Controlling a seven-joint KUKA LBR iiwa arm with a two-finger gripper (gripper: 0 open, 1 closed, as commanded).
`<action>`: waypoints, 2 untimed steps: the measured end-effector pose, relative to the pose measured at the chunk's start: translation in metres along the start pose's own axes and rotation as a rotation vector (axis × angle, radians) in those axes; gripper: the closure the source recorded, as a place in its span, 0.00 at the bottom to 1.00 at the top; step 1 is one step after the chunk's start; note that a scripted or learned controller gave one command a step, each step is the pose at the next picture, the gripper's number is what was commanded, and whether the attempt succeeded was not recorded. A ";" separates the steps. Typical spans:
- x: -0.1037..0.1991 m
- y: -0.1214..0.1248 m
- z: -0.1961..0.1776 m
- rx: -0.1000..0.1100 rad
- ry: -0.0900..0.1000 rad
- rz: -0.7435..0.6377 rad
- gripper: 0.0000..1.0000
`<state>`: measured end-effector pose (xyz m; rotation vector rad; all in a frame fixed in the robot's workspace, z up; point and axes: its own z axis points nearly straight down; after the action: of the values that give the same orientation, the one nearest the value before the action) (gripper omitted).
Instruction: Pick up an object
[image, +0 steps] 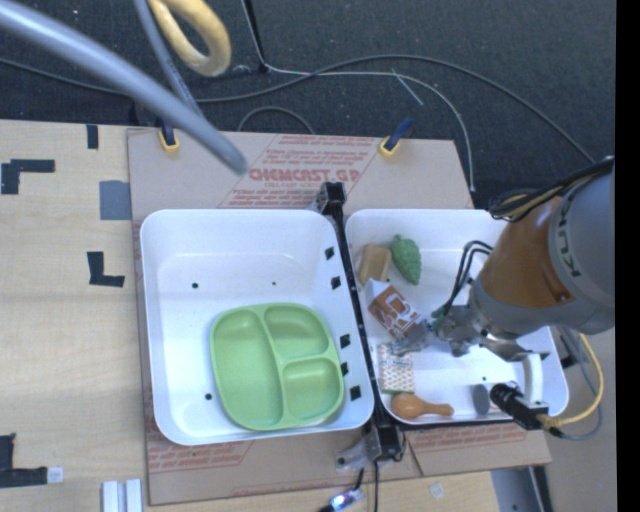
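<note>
Two white bins sit side by side on the worktop (60, 230). One green divided plate (280, 366) lies in the left bin (170, 300). Four small items lie in the right bin (440, 222): green toy (406, 257), tan block (374, 263), printed packet (392, 310), wooden spoon (420, 406). At centre right, the tool (425, 335) hovers by the packet; I can't tell its grip.

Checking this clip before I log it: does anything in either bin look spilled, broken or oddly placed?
Nothing stands out. The green divided plate lies flat in the left bin. In the right bin, the green item, tan block, printed packet and wooden spoon lie loosely near the divider, unspilled. The gripper sits low among them.
</note>
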<state>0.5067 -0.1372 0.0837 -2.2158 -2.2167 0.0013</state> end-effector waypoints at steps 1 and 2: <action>0.003 0.004 -0.013 -0.006 0.005 -0.004 1.00; 0.011 -0.003 -0.059 -0.001 -0.003 -0.002 1.00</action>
<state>0.5038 -0.1268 0.1427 -2.2157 -2.2212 0.0032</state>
